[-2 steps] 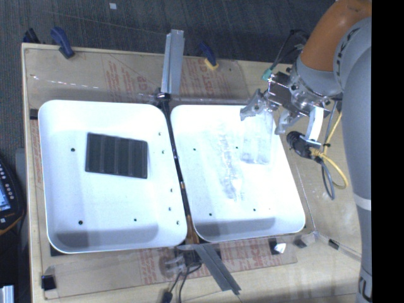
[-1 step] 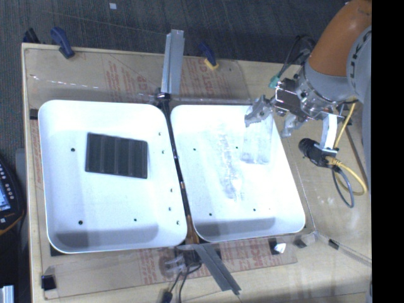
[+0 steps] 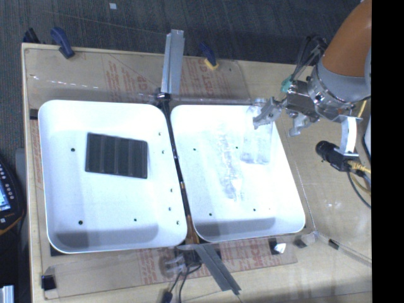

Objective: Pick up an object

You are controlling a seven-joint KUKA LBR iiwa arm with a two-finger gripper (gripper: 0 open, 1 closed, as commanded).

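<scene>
We saw the tool hanging over the right bin at about its one o'clock corner, reaching in from three o'clock on the grey arm. Beneath it and toward seven o'clock a clear plastic bag appeared to hang or lie, its top edge meeting the tool's tip. It looked to us as if the tool was pinched on that top edge, but the film was so see-through and the tip so small that we could not tell whether the tool was apart or together, nor whether it truly held the bag.

More crumpled clear film lay on the floor of the right bin, toward the bin's centre. In the left bin a dark ribbed pad lay flat, a little toward ten o'clock from that bin's centre and well apart from the tool.

We judged the step in hand to be lifting the bag. To do it well, we thought the lift should go straight up and slowly, since thin film slips easily from a pinch, and the bag should hang free of the bin wall at three o'clock before any sideways travel. If the film sagged away, a fresh grip lower on a bunched fold seemed wiser than on a single edge.
</scene>
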